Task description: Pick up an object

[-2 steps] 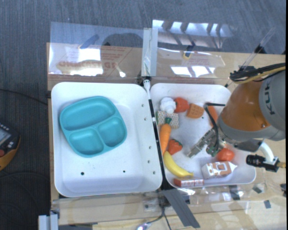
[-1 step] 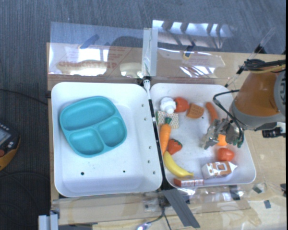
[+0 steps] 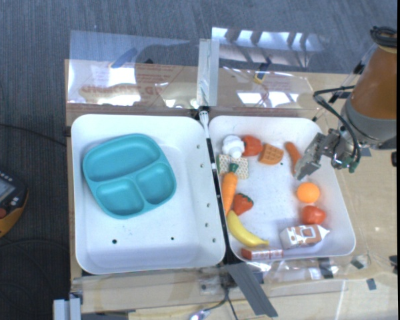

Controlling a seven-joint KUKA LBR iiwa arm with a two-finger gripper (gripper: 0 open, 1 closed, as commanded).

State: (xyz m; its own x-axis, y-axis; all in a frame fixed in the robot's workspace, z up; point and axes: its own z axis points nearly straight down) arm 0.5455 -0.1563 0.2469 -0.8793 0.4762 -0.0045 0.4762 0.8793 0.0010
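**benchwatcher:** Going left to right: the left bin (image 3: pixel 87 245) has just a teal divided plate (image 3: pixel 129 174) lying in its upper half, three compartments, a bit skewed. Past the divider, the right bin (image 3: pixel 343 242) is where all the toy food is. Along its left wall there's a white garlic-looking thing (image 3: pixel 233 145) at the top, a cracker square (image 3: pixel 237 167) under it, then a carrot (image 3: pixel 229 191) running down the wall, a strawberry (image 3: pixel 243 203) just beside it and a banana (image 3: pixel 243 229) curving toward the bottom.

**pickbot_fan:** And the middle and right part?

**benchwatcher:** Up top a red tomato-ish piece (image 3: pixel 252 145) touching the garlic thing, a waffle (image 3: pixel 271 155) next to it, then a small orange-red sausage or pepper (image 3: pixel 293 155), hard to say which. Lower right: an orange (image 3: pixel 308 192), a red tomato (image 3: pixel 313 215) right below it, and a little milk carton (image 3: pixel 304 236) lying on its side at the bottom, with a pinkish bar (image 3: pixel 261 253) along the bottom edge.

**pickbot_fan:** Where's the gripper? Got anything?

**benchwatcher:** The gripper (image 3: pixel 309 165) is over the upper right of the right bin, coming in from the right edge, tips between the sausage thing and the orange, near both. Fingers look slightly spread and I see nothing between them. Every object is lying in the bin.
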